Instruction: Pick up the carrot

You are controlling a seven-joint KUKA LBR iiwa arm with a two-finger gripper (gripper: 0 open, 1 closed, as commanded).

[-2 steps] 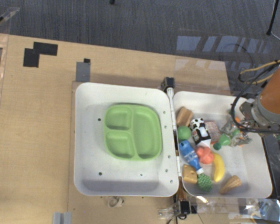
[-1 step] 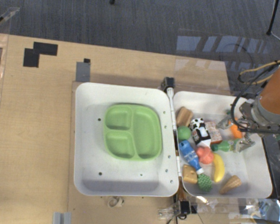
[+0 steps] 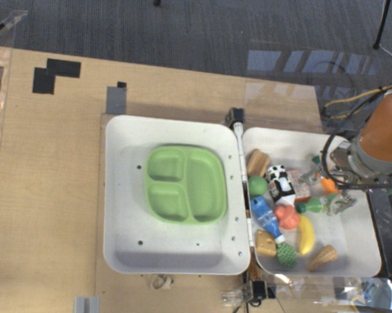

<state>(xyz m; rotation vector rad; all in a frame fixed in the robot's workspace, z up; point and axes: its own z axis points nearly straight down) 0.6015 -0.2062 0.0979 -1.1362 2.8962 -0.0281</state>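
The carrot [image 3: 328, 185] shows as a small orange piece in the right bin [image 3: 360, 247], near its far right side; a green piece [image 3: 310, 206] lies just in front of it, perhaps its leafy end. My gripper [image 3: 329, 187] hangs low over that spot under the orange wrist band [image 3: 389, 126]. One metal finger [image 3: 314, 170] stands to the carrot's far left and the other [image 3: 344, 203] to its near right, spread apart, so the gripper is open around the carrot. The wrist hides part of the bin's right side.
Crowding the right bin are a brown bread piece [image 3: 257, 162], a black-and-white cow toy [image 3: 279, 180], a green ball [image 3: 257, 186], a blue bottle [image 3: 264, 216], a banana [image 3: 305, 235] and a cone [image 3: 323, 256]. The left bin [image 3: 121, 221] holds a green divided plate [image 3: 184, 184].
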